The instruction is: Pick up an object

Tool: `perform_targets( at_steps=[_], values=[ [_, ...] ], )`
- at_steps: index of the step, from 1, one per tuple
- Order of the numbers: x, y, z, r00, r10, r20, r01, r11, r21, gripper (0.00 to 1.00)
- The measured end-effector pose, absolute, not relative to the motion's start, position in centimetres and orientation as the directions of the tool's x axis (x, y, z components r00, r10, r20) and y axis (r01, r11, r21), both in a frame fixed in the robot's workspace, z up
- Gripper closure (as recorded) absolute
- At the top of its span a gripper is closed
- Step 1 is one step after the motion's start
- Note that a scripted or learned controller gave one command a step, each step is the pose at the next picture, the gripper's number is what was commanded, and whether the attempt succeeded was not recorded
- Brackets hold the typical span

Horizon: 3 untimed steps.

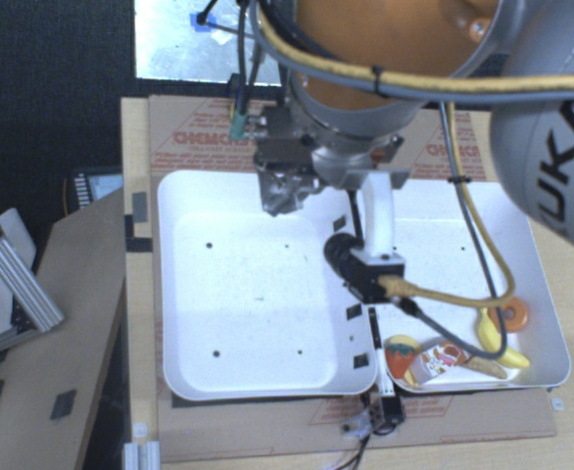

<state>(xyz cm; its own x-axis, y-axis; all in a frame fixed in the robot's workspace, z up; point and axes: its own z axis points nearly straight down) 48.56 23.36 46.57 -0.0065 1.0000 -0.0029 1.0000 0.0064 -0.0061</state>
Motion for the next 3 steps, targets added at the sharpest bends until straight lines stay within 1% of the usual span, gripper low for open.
perform_targets(
  at_steps=[1, 2, 3],
  values=[
    [48.7, 23.4, 47.0, -0.006, 1.000, 0.001, 1.000, 0.006, 0.001, 0.00],
    [48.7, 23.4, 53.9, -0.009, 1.000, 0.004, 1.000, 0.009, 0.008, 0.00],
    [50.1, 23.5, 53.5, -0.002, 1.000, 0.001, 1.000, 0.002, 0.002, 0.00]
  ],
)
